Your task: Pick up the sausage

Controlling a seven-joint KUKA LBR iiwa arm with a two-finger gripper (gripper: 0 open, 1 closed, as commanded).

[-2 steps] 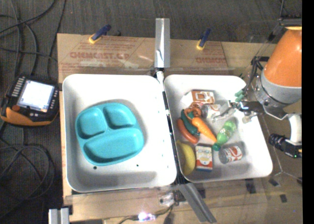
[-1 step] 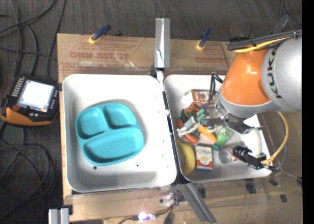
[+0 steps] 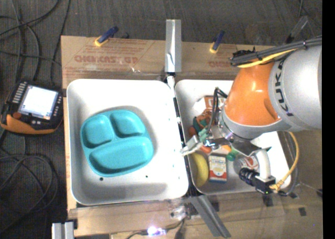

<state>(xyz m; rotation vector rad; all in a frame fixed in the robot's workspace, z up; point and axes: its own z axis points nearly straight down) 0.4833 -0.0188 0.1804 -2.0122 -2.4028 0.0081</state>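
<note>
The arm's orange wrist band [image 3: 254, 102] hangs over the right bin [image 3: 191, 92] and hides most of what lies in it. My gripper [image 3: 197, 144] reaches down near the bin's left wall, just above a yellow banana [image 3: 199, 168]. A reddish-brown piece [image 3: 208, 106], possibly the sausage, peeks out at the arm's left edge, farther back than the gripper. Red and green items [image 3: 198, 124] lie between that piece and the gripper. I see nothing clearly held.
A small carton [image 3: 218, 168] lies right of the banana. A teal divided plate [image 3: 118, 141] sits in the left bin [image 3: 78, 180]. A metal divider [image 3: 172, 49] stands between the bins at the back. A handheld pendant [image 3: 32, 107] rests off the bench at left.
</note>
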